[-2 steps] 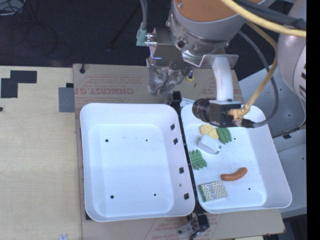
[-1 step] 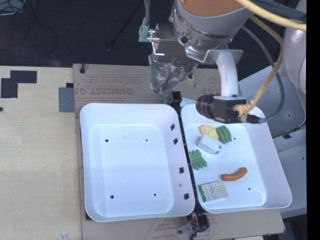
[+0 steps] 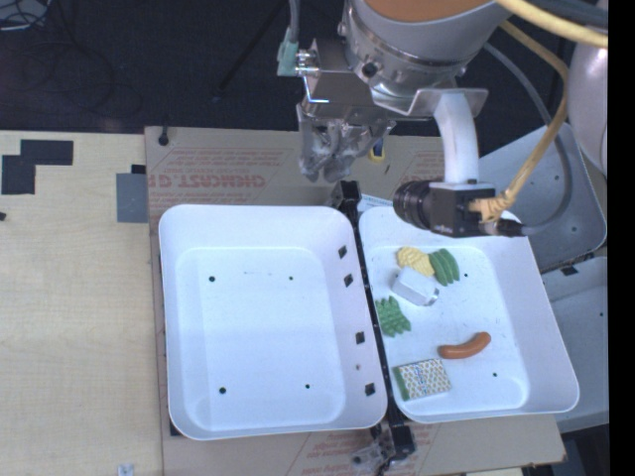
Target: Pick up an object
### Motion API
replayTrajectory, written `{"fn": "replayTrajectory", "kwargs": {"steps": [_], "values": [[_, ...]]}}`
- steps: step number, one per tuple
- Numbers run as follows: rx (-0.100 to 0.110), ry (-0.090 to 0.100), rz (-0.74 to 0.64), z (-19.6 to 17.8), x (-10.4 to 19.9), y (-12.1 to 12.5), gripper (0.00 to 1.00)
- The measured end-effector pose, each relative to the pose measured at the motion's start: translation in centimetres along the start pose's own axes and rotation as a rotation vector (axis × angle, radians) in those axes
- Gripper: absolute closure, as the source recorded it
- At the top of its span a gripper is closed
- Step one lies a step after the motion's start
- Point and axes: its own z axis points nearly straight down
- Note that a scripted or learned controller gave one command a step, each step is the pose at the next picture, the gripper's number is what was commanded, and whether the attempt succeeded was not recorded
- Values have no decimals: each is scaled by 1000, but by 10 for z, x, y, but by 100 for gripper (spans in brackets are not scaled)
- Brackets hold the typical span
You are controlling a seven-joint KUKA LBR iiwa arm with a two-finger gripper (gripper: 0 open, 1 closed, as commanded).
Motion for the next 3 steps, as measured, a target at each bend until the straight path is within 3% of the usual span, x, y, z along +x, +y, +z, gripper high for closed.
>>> {"fn": "replayTrajectory", "kwargs": {"steps": [3], "values": [[13,-4,-19,-27,2,0,100]]}}
